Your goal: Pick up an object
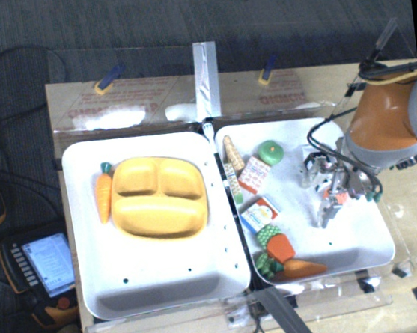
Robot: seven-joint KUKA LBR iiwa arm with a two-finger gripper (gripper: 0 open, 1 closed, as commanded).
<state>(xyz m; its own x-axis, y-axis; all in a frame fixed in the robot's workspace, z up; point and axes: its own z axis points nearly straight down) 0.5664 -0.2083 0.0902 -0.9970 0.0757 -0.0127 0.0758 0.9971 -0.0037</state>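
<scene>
My gripper (328, 194) reaches down into the right part of the right bin (369, 244), low over its white floor, below the arm's orange band (380, 117). A small reddish spot shows at the gripper's tip; I cannot make out what it is. To its left lie a green apple (270, 151), a red and white carton (254, 174), a second small carton (259, 212), a green vegetable piece (268, 234), a red block (280, 248) and an orange carrot (304, 268). None of them touches the gripper.
In the left bin (103, 288) a yellow divided tray (159, 196) lies with an orange carrot (104, 196) beside it. A tan cone-shaped item (231, 152) lies against the divider between the bins. Cables hang near the wrist.
</scene>
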